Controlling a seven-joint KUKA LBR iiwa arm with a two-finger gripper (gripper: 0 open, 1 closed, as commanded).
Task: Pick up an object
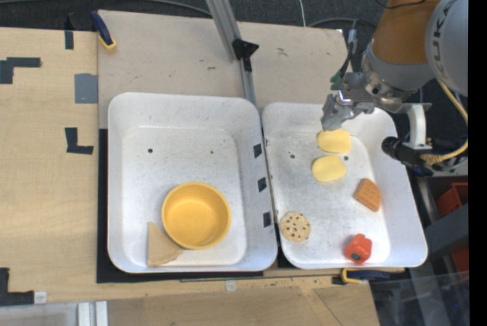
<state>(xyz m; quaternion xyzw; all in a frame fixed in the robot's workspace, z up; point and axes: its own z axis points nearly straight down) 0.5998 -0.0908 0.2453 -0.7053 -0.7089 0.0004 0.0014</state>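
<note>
My gripper (335, 119) hangs over the far part of the right bin (396, 187), just above a pale yellow lump (334, 140). A second pale yellow lump (329, 168) lies right in front of the first. An orange-brown block (367, 194) sits to their right. A round cookie (294, 226) rests near the bin's front left, and a red pepper-like piece (358, 247) lies at the front. Nothing shows between the gripper and the lump below it.
The left bin (125, 164) holds a yellow bowl (196, 215) with a tan wedge (159, 245) beside it. A metal pole (221, 1) rises behind the bins' shared wall. The grey and orange arm (415, 20) enters from the right.
</note>
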